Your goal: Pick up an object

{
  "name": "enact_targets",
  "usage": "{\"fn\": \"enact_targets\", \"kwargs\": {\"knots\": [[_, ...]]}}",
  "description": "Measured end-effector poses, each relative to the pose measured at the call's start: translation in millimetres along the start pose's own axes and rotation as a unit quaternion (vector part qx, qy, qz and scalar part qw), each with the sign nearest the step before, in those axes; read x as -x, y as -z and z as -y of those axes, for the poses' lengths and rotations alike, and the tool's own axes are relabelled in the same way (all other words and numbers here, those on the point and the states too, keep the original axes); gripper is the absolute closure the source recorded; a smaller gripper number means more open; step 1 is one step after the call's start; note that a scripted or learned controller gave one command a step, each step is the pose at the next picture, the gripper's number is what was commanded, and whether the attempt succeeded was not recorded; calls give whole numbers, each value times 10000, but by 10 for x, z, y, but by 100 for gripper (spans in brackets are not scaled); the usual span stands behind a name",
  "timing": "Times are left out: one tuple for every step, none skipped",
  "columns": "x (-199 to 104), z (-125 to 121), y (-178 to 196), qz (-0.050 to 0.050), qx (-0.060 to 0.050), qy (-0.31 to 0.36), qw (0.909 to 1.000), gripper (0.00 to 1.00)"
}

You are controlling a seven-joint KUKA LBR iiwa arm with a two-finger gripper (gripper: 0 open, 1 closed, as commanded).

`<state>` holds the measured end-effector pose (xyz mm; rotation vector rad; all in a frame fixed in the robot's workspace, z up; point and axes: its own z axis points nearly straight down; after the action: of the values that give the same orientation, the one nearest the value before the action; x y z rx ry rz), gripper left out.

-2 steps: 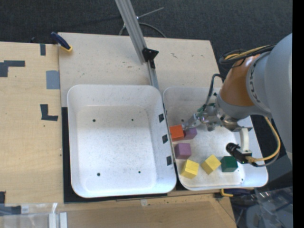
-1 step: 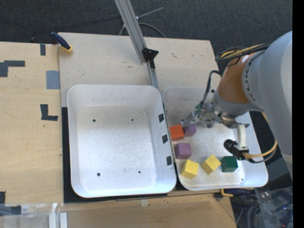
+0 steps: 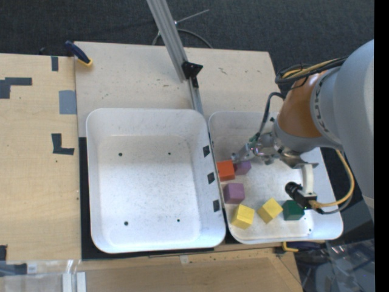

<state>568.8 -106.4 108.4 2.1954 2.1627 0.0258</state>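
- A small pale-purple block [image 3: 243, 167] lies in the right-hand white bin [image 3: 328, 224], just beside an orange cube [image 3: 225, 170] on its left; it is the object closest under the arm's working end and the likeliest target.
- The two-finger gripper [image 3: 258, 149] sits low over the far part of that bin, just beside the pale-purple block; whether it is spread, pressed together or pinching anything cannot be told from this angle.
- Nearer the camera in the same bin: a larger purple cube [image 3: 234, 192], two yellow cubes [image 3: 244, 216] [image 3: 270, 210] and a dark green cube [image 3: 293, 210], set slightly apart.
- The grey arm with its orange band [image 3: 298, 111] reaches in from the right, cables trailing over the bin's right side.
- The left-hand white bin [image 3: 146, 181] adjoins it on the bench.
- Judged step: the approach or grasp attempt, nothing visibly lifted. The next move calls for a firm closure on one block, clear of the orange neighbour, then a straight rise.
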Motion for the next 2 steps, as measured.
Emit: {"fn": "enact_targets", "kwargs": {"knots": [[-2, 22, 3, 2, 9, 2, 10000, 0], [-7, 31, 4, 8, 7, -3, 10000, 0]]}}
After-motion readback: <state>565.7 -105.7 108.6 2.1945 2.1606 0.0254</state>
